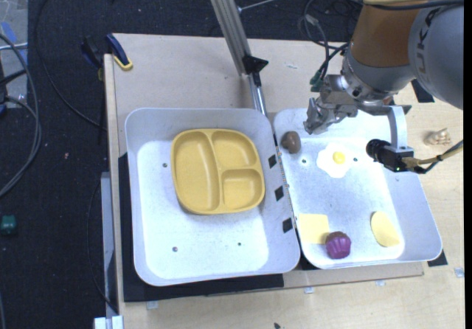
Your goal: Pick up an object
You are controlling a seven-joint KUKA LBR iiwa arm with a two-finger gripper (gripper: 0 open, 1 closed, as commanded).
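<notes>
Over the right bin's [413, 243] far corner my gripper [318, 122] hovers beside the brown piece [290, 142]; finger spacing, I can't tell.

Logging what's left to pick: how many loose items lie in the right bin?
5: a brown ball at the left wall, a fried egg centrally, a yellow square, a purple piece, a yellow oval. The arm may hide more.

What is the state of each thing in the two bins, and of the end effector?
Yellow divided plate: upright, in left bin.
Fried egg: flat, right bin.
Brown piece: at the right bin's left edge.
Yellow square, purple piece, yellow oval: lying apart.
End effector: above right bin, holding nothing visible.
</notes>
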